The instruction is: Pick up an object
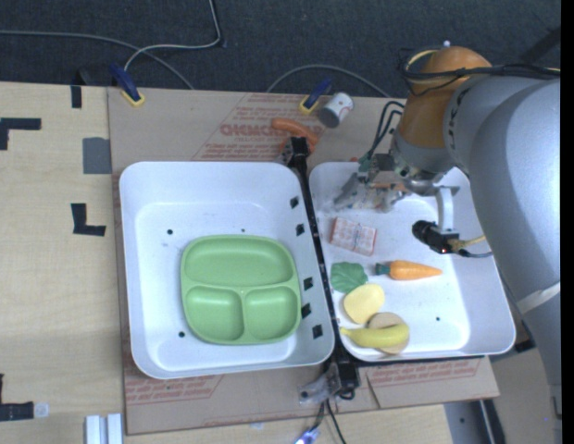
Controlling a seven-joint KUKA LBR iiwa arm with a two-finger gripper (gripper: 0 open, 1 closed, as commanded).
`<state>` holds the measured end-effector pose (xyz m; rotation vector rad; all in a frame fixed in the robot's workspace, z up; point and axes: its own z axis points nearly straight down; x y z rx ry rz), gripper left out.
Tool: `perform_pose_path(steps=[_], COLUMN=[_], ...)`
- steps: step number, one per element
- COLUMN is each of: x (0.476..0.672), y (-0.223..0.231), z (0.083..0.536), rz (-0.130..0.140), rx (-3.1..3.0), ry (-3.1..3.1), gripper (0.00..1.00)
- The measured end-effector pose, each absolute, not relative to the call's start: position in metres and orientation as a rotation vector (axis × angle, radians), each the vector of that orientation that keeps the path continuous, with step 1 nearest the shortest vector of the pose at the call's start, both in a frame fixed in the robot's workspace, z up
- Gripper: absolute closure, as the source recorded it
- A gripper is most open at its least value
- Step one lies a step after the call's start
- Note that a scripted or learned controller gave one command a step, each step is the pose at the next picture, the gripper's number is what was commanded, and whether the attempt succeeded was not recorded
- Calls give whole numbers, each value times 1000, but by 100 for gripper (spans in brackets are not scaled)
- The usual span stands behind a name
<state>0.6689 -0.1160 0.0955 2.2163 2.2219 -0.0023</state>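
Two bins on the bench, and the action is in the right bin (472,326). The gripper (366,190) sits low over that bin's far left corner, and whether it is open or closed I cannot tell; nothing shows in its grip. Just below it toward the camera lies a small pink packet (353,236), flat on the bin floor, the nearest thing to grab. Nearer the camera than the packet come a green leaf piece (348,275), a carrot (412,270) lying crosswise, and a banana (380,338) by the front wall. My call: a short drop toward the camera lands on the packet.
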Motion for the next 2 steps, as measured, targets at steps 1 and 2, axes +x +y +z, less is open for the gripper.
perform_pose_path(steps=[1,2], x=[603,603], y=[-110,-111], z=[87,97], rz=[0,1], rx=[2220,2218], ry=[2221,2219], gripper=[0,100])
